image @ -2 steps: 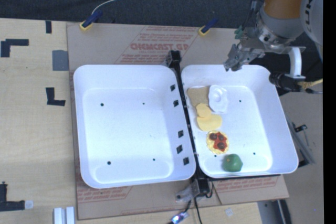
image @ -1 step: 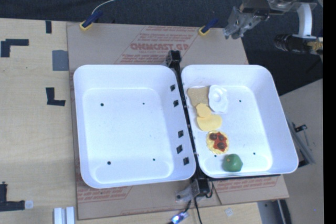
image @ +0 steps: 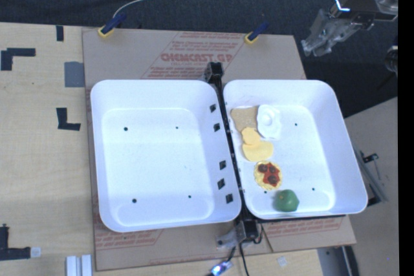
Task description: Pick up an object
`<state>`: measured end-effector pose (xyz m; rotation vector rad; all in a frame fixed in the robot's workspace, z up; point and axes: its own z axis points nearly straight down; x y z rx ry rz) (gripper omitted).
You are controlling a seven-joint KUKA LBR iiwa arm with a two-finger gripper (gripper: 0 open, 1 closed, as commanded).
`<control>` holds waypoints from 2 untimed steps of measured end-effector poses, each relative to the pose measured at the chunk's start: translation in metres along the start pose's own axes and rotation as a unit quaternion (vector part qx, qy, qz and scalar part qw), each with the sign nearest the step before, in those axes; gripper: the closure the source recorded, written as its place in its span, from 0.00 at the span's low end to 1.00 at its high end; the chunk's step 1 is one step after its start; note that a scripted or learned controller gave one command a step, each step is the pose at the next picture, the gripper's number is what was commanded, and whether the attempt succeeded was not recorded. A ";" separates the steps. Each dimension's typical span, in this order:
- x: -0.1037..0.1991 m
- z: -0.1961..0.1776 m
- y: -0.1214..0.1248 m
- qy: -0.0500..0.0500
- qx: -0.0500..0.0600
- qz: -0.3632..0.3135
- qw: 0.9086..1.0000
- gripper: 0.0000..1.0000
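So the stuff to grab is all in the right bin [image: 323,139], bunched along its left wall right next to the divider. I count five pieces, one of each. Using the white crumpled thing [image: 269,121] as the anchor: it's a pale, lumpy blob, kind of like a wadded tissue or a dollop of cream. Touching its left side is a flat tan slice [image: 242,116] that looks like toast. Just below and slightly left is a small yellow piece [image: 250,136], and right under that a bigger yellow wavy piece [image: 258,151], the two touching. Further down from the white thing there's a yellow round with dark red spots on top [image: 268,174], like a mini pizza. Furthest below sits a green ball [image: 286,200], shiny, near the bin's front edge.

Two bins total; the left bin [image: 103,139] is well left of the white thing.

The gripper [image: 317,42] is up and to the right of it, outside the bin, carrying nothing.
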<state>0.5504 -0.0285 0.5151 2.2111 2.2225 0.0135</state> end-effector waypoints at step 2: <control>0.096 0.144 -0.069 -0.001 0.010 0.000 1.000 1.00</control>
